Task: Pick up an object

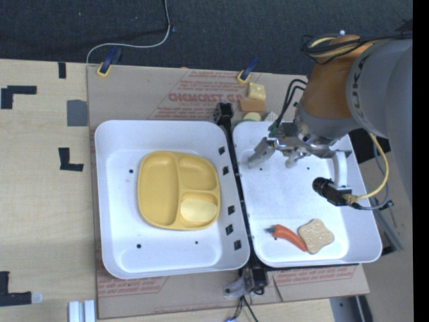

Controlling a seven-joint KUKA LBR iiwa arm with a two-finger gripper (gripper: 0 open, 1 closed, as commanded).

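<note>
Yellow divided tray point(178, 189), lying flat at the middle of the left bin, three compartments facing up, a pale round piece point(199, 209) resting in its lower right compartment. Orange carrot point(289, 235), lying on its side near the front of the right bin, touching or just beside a tan bread slice point(316, 235), flat, to its right.
</note>
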